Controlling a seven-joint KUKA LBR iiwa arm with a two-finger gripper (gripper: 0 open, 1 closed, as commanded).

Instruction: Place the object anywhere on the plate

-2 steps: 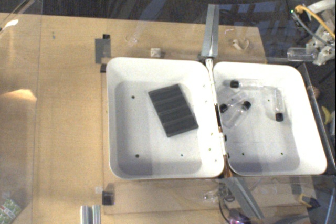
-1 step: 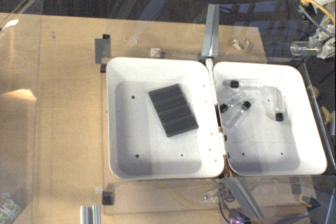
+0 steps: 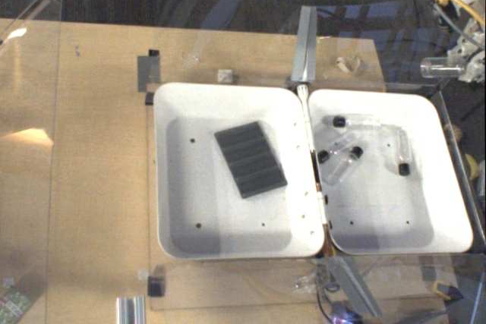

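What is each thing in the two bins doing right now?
Plate: lying flat in the left bin, turned at a slant, nothing on it.
Tubes: clear with black caps, lying on their sides, bunched in the right bin.
Claw: up at the far right, outside the bins, a clear tube sticking out sideways from it.

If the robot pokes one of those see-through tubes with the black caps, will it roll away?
Probably. The clear plastic tubes with black caps look round and are lying on their sides in the right white bin, so a nudge could well roll them. They look thin and light, and their smooth sides may be slippery. They lie close together, so pushing one might bump its neighbours.
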